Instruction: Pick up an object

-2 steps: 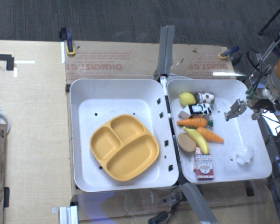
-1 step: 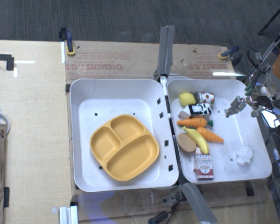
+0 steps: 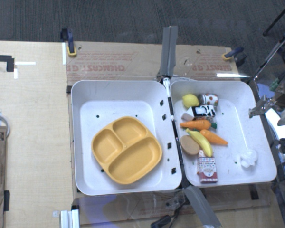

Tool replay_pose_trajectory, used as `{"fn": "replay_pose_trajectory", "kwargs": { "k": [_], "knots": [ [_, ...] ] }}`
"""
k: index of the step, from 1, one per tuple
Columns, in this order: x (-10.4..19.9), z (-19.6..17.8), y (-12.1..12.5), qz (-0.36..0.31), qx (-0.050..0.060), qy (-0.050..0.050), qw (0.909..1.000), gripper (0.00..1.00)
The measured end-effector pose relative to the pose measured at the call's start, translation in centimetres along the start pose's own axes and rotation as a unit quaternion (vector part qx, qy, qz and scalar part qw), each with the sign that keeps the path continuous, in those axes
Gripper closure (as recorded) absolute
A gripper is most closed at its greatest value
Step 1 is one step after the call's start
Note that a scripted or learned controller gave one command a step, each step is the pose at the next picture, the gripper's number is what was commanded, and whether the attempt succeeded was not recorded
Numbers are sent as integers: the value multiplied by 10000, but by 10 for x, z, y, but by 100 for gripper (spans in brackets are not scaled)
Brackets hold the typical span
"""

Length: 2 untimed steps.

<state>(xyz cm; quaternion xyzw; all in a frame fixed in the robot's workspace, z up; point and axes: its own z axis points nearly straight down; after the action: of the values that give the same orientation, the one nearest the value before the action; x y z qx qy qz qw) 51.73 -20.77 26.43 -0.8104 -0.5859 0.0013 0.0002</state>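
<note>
The arm's tool (image 3: 260, 109) sits at the right rim of the right bin (image 3: 256, 172), and whether its fingers are apart or together cannot be told. Every candidate lies to its left in the view, bunched along that bin's left half: a lemon (image 3: 190, 100), a small can (image 3: 209, 99), a black-and-white pack (image 3: 203, 111), two carrots (image 3: 195, 125), a banana (image 3: 201, 142), a brown round piece (image 3: 189, 145) and a juice carton (image 3: 207, 169). The banana's long axis runs diagonally, touching the brown piece. The carton lies apart with open floor around it, likely the easiest reach. A white lump (image 3: 248, 160) rests alone nearer the tool. The left bin (image 3: 85, 99) holds a yellow divided plate (image 3: 127, 149)
</note>
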Motion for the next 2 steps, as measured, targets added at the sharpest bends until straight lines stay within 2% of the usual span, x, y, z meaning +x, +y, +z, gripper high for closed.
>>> {"fn": "replay_pose_trajectory", "kwargs": {
  "k": [1, 2],
  "knots": [
    [70, 87, -1, -1456, 8, 6, 9893, 0],
    [104, 173, -29, -2223, 2, 9, 9750, 0]
  ]
}}
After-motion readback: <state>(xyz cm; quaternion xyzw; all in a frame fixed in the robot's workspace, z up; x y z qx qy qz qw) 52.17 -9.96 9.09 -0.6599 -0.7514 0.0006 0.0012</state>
